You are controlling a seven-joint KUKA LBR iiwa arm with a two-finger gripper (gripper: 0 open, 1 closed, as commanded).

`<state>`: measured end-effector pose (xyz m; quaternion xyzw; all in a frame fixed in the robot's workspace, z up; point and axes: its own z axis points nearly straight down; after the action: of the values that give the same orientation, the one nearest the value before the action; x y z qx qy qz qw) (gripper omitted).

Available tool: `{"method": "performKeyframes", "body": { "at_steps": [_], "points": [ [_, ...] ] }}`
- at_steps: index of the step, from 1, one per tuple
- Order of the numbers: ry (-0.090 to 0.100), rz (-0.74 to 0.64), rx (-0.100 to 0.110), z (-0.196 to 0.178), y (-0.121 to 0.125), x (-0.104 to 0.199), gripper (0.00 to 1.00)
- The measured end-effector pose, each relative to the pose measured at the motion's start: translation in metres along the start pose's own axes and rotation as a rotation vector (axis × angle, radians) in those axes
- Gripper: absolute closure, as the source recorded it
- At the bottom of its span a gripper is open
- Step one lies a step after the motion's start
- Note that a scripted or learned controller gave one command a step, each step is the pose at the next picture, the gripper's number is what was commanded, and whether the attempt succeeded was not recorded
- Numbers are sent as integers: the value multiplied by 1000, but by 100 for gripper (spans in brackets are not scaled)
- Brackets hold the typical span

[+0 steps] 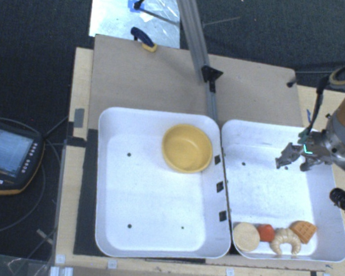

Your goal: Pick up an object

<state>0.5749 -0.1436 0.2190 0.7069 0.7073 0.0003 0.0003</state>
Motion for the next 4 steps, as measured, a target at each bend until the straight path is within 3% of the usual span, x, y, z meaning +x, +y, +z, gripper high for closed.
{"method": "performKeyframes", "body": {
  "at_steps": [1,2,4],
  "points": [
    [0,0,0,0,0,0,0],
    [1,1,5,61,3,-2,0],
    [0,0,2,130,-1,-2,0]
  ]
}}
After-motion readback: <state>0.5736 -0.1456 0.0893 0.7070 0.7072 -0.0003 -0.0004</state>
